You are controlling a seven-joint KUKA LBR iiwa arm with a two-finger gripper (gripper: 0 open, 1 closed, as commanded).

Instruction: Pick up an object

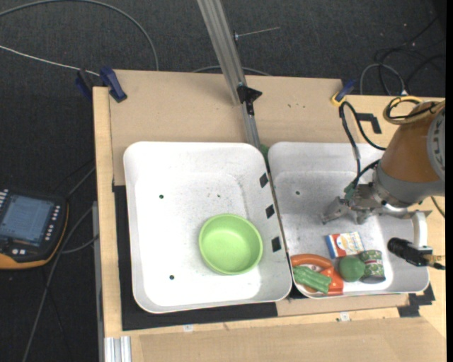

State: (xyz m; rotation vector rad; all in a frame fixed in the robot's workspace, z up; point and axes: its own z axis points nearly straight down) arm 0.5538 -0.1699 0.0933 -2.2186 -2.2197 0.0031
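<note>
I am looking at a robot lab: a wooden bench [177,106] on dark carpet [42,127], loose cables [85,14], and a control pad [28,226].

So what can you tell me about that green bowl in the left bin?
The green bowl is round, pale lime and looks like smooth plastic, with a slightly lighter rim. It stands upright, mouth up, with nothing visible inside. It rests on the floor of the left white bin, toward its near right corner, touching nothing else.
</note>
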